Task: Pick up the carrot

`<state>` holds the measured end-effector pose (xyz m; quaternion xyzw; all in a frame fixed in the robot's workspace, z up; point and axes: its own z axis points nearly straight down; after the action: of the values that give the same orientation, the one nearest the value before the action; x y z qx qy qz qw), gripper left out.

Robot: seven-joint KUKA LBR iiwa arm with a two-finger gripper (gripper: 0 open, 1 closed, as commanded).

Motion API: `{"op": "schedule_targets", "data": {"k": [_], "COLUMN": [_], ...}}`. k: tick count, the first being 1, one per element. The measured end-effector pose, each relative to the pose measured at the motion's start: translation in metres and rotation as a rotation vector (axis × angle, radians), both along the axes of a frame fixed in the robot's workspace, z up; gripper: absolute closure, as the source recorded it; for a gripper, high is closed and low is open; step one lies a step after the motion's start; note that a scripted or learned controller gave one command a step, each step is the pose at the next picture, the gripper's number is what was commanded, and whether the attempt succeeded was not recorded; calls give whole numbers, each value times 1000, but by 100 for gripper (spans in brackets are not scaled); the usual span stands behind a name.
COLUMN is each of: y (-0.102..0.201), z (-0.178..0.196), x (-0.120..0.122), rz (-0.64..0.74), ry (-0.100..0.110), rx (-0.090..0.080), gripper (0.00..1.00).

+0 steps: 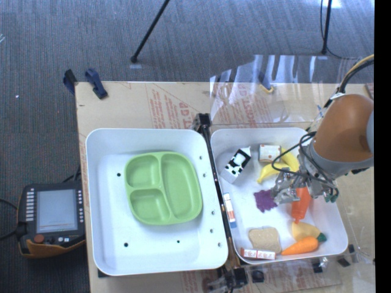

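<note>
The carrot (299,246), orange with a green top, lies along the front wall of the right bin (244,140), pointing left. My gripper (292,191) hangs over the right half of that bin, behind the carrot and well apart from it. An orange-red, elongated piece (300,205) stands directly under the gripper; the wrist hides whether it is being touched or held.
In the right bin lie a banana (272,171), a purple piece (265,199), a black-and-white carton (236,163), a small box (269,152), a bread slice (264,238), a yellow wedge (304,229) and a marker (228,209). A green divided plate (164,187) sits in the left bin (104,157).
</note>
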<state>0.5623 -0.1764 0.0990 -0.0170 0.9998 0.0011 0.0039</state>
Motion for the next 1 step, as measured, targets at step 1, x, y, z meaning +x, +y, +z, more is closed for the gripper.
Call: {"op": "schedule_targets", "data": {"k": [1], "y": [6], "z": [4], "x": [-63], "rz": [-150], "ry": [9], "rx": [1], "gripper": [100]}}
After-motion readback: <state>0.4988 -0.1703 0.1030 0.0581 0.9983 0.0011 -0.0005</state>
